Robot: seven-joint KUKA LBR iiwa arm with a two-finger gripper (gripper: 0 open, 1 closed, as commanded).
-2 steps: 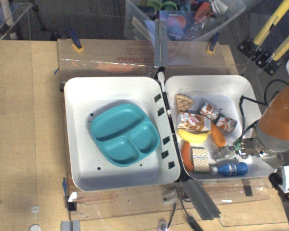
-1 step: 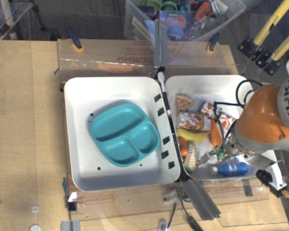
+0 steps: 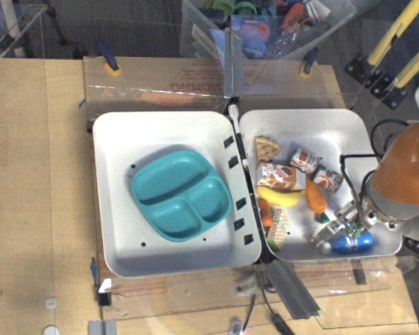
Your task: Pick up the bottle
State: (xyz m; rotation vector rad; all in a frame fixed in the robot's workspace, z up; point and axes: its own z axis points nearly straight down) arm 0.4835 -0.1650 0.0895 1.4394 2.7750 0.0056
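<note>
A: Status, near edge first?

B: Low right of frame, in the right-hand bin (image 3: pixel 335 121), near its front wall: the gripper (image 3: pixel 341 227) is seen down among the items, w/ the blue bottle (image 3: pixel 352 242) lying on its side just below and right of the metal fingers (image 3: pixel 326 233). Gripper and bottle look touching or nearly so.

A: Is it held?

B: Can't be told. The fingers are small and cluttered in the view; how far they're parted isn't readable, and the bottle isn't clearly seen between them. No grasp can be claimed.

A: Lifted at all?

B: No. The bottle is judged to rest on the bin floor, so the pick isn't done. Approach looks made; a secure close and the lift are left.

A: Farther back?

B: Mid bin: an orange carrot (image 3: pixel 315 198), a yellow banana (image 3: pixel 281 197), a brown-white packet (image 3: pixel 282 176), two small cans (image 3: pixel 315 170) up and right of it. Nothing is stacked on the bottle. Left of centre, the other bin (image 3: pixel 119 135) w/ a teal divided tray (image 3: pixel 180 195). Top of frame: a clear tub of toys (image 3: pixel 265 12), well apart from the work.
</note>
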